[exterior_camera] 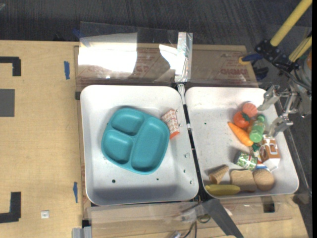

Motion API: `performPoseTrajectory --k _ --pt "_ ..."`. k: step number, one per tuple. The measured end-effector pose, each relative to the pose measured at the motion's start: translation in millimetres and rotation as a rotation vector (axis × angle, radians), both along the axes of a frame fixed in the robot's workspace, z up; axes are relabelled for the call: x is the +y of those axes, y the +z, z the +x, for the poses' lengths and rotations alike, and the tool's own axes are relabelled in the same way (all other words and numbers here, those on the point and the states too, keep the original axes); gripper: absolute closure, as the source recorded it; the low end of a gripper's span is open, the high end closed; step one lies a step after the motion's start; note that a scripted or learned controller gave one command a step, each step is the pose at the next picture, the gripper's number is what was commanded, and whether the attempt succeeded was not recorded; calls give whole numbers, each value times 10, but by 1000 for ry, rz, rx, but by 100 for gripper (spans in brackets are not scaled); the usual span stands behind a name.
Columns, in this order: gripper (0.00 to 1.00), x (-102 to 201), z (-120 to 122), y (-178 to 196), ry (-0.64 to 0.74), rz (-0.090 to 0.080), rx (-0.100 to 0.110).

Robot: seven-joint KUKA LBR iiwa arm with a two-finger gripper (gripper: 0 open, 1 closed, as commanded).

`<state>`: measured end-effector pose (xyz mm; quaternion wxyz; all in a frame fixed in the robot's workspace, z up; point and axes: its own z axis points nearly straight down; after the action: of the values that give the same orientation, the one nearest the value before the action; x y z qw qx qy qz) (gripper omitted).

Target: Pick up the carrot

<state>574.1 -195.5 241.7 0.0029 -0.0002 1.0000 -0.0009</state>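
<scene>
Two shallow white plastic bins sat side by side on the bench. The long orange tapered carrot (239,133) lay in the right bin (208,113), slanting from upper left to lower right, w/ nothing gripping it. The silver two-finger gripper (277,110) hung over that bin's right rim, to the right of the carrot and a bit higher in the view; fingers spread apart, nothing between them, clear gap to the carrot. Btwn gripper and carrot: a small red-orange tomato-like toy (241,118), a pinkish-orange round piece (249,108), and a green knobbly veg toy (257,129) just beside the carrot's lower end. Lower in the same bin: a green printed can (245,160), a white-and-orange carton (270,150), a tan cone (218,173), a brown bread-like lump (252,178), a yellow banana (222,189) at the front wall. The left bin (94,108) held a teal three-section plate (134,140) and a small pink-white packet (171,122) by its upper right edge. Bench top was pale brown board w/ blue tape marks; dark grey carpet behind.
</scene>
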Motion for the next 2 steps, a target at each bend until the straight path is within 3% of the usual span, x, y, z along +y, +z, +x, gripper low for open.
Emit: performPoseTrajectory --k 1,2 --pt "0 58 205 -1218 -154 1 -5" --pt "0 365 365 -1532 -305 3 -3"
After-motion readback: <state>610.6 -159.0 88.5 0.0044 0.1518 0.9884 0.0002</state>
